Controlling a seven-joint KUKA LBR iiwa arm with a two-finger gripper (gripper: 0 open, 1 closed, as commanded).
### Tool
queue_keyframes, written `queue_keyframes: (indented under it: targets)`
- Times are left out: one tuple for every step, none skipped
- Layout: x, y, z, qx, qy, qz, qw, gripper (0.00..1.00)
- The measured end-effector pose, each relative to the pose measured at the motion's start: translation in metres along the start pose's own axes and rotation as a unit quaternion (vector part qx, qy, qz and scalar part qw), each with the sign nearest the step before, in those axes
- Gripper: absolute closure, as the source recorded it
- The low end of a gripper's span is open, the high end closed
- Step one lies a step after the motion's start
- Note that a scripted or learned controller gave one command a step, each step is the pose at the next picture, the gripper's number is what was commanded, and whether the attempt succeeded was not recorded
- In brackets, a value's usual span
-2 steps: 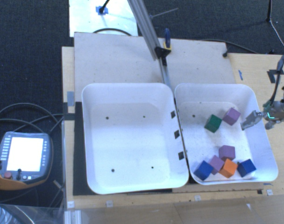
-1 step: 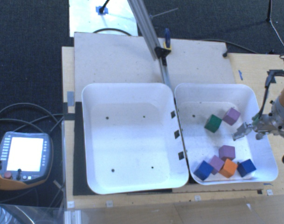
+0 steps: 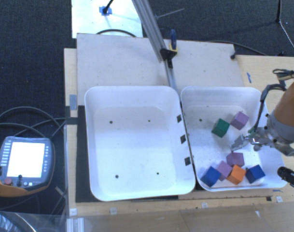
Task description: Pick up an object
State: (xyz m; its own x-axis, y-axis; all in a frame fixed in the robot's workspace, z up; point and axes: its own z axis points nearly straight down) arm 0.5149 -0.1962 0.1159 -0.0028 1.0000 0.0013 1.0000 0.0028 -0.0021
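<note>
Arm: you see the grey arm [image 3: 287,111] coming in from the right edge, its orange band just above the wrist, over the right bin.
Fingers: the gripper [image 3: 239,142] points left and hangs low inside the right bin; you cannot tell whether the fingers are spread or pressed together, and no cube shows between them.
Right bin: the white right bin [image 3: 204,100] lies under the fingers and holds all the cubes.
Cubes up and left of the fingers: a green cube [image 3: 220,127] sits near the tips, and a light purple cube [image 3: 240,120] sits just beside it, above the tips.
Cubes below the fingers: a purple cube [image 3: 235,159] lies just under the tips; further down, along the bin's near wall, you have a blue cube [image 3: 210,176], a second purple cube [image 3: 224,169], an orange cube [image 3: 236,174] and another blue cube [image 3: 255,173], packed close in a row.
Left bin: the white left bin [image 3: 132,139] stands well to the left of the fingers, touching the right bin.
Counter: the pale wooden counter [image 3: 137,62] carries both bins, with a light board under them.
Room: dark carpet [image 3: 31,42] surrounds the counter; far left of the fingers a teach pendant [image 3: 23,166] with a lit screen lies on the floor amid black cables, and a metal pole [image 3: 151,23] slants in from the top.
</note>
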Motion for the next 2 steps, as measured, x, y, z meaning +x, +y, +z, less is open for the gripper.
queue_keyframes:
  targets:
    - [0.0,0.0,0.027,0.0,0.0,0.0,1.0,0.0]
    - [0.0,0.002,0.015,-0.003,-0.001,-0.001,1.0,1.0]
